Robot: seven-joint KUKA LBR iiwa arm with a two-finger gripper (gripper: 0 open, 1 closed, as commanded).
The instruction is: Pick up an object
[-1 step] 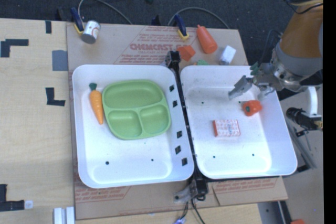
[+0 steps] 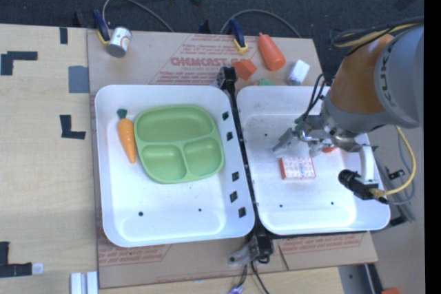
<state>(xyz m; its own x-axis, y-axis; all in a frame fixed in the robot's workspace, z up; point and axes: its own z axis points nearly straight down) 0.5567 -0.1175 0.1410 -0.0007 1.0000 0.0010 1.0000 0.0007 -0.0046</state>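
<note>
In the right bin [image 2: 275, 206] a small red-and-white patterned packet [image 2: 298, 167] lies flat near the middle. My gripper [image 2: 298, 139] hangs low over this bin, just above and behind the packet, and nothing shows held in it. A small red bit [image 2: 329, 147] peeks out beneath the wrist on the right. In the left bin [image 2: 165, 224] a green divided plate [image 2: 179, 142] lies with an orange carrot [image 2: 126, 137] along its left side.
Behind the bins, on the cardboard, lie an orange carrot-like piece [image 2: 270, 51], a small orange block [image 2: 245, 69], a white cube [image 2: 298, 71] and a small can [image 2: 119, 41]. Two blue clamps [image 2: 238, 38] grip the board's far edge. Black clips [image 2: 236, 148] join the bins.
</note>
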